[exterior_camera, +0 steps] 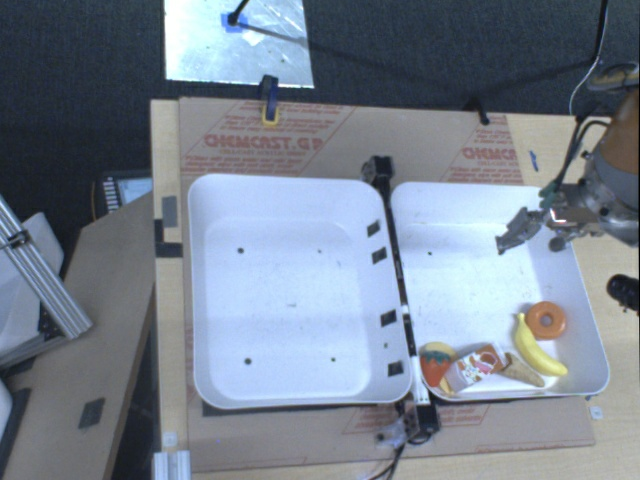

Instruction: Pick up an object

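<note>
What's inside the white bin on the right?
The right bin holds a banana, an orange ring, a red-and-white packet and a tomato-like toy, all along its near edge. Whatever lies beneath the packet stays hidden.

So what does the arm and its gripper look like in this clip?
The arm is grey metal with an orange band above the wrist. Dark cables loop along its upper side. The gripper is a small grey two-finger unit on a pale grey wrist block.

One camera sits high above the tabletop (520,138), looking down at a slant on both white bins (290,198) from far off.
</note>
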Motion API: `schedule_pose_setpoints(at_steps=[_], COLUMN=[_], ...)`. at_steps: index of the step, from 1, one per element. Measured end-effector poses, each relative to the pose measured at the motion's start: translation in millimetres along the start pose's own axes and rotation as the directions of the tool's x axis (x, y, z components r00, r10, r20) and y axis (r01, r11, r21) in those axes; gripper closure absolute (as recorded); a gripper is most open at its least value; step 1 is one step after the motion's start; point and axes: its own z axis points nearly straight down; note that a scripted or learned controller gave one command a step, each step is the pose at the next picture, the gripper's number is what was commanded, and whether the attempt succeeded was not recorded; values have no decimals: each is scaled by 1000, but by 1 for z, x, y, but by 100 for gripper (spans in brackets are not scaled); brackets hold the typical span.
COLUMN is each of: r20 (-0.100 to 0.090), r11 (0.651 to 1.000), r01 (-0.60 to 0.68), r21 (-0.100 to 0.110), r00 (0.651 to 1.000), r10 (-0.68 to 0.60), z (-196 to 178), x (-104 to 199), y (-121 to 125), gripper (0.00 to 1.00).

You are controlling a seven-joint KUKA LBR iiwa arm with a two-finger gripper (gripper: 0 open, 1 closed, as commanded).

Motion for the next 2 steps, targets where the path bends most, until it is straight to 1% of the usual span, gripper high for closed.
schedule_pose_setpoints(at_steps=[1,2], r20=[1,0], r11=[1000,1000], r01=[7,6], r21=[-17,-15], r00=[1000,1000], r10=[-7,-6], z=[-145,-249], x=[43,81], y=[-24,-56], gripper=[0,0])
